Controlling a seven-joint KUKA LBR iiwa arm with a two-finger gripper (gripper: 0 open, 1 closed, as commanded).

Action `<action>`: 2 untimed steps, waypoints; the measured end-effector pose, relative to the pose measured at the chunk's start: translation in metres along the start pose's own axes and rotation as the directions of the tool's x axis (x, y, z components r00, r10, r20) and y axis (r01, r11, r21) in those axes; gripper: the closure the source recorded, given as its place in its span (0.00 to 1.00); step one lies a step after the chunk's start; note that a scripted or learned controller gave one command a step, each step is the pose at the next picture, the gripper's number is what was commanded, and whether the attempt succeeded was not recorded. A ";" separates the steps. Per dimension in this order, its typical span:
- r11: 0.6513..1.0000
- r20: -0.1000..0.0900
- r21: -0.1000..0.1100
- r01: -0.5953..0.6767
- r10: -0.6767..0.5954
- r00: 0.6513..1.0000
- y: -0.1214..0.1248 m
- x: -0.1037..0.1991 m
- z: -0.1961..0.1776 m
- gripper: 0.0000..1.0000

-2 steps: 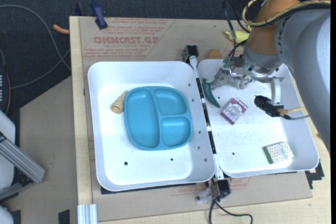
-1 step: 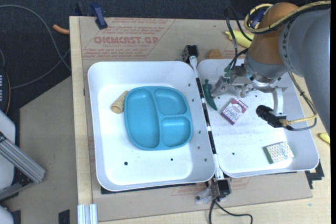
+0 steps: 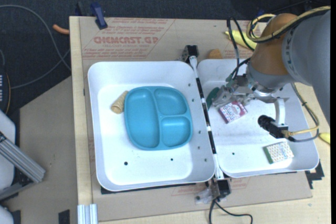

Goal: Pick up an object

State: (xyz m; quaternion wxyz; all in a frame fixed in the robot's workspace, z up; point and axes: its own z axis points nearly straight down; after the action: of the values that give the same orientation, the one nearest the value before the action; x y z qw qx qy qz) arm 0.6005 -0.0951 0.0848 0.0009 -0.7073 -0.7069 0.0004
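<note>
The right bin (image 3: pixel 247 162) holds a pink-and-white packet (image 3: pixel 231 111) near its upper left, a small green thing (image 3: pixel 213 95) by the left wall, and a pale patterned square (image 3: pixel 279 152) near the front right. My gripper (image 3: pixel 234 93) hangs low over the bin's back left, just above the pink packet and to the right of the green thing. The wrist hides how the fingers stand. In the left bin (image 3: pixel 105 128) lies a blue three-part plate (image 3: pixel 157 116) with a tan cone-shaped piece (image 3: pixel 119 102) at its left.
The grey arm with its orange band (image 3: pixel 273 50) covers the right bin's back right corner. A central divider (image 3: pixel 202 113) separates the bins. A cardboard sheet (image 3: pixel 126 36) lies behind them, with a blue clip (image 3: pixel 98 16) at its back edge.
</note>
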 end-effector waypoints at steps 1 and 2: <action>0.999 0.001 0.039 0.004 -0.004 1.000 0.055 -0.002 0.002 0.00; 1.000 0.000 0.000 0.001 -0.001 1.000 0.020 0.001 0.000 0.00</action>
State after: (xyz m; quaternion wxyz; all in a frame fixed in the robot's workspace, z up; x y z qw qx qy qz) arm 0.6207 -0.0939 0.0845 0.0008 -0.7072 -0.7071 0.0005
